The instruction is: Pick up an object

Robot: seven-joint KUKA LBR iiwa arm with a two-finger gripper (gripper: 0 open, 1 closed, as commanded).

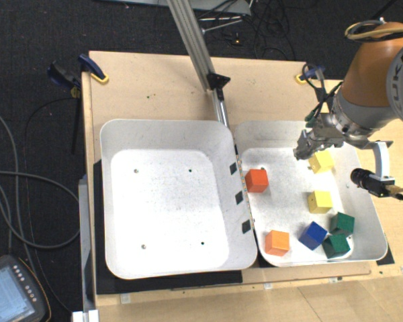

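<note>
The right bin [282,159] holds several small cubes. My gripper [307,149] hangs over the bin's back part, right beside a yellow cube [322,161] that shows just to its lower right; whether they touch I cannot tell. A red-orange cube [256,180] lies to the left, near the bin's inner wall. A second yellow cube [320,200] sits further forward. Along the front are an orange cube [277,242], a blue cube [314,235] and two green cubes [342,223] [336,245].
The left bin [114,146] stands beside the right one, the two rims meeting in the middle. A slanted metal pole [191,35] rises from the bench's back. Clamps sit at the bench's back corners, and cables trail on the floor at left.
</note>
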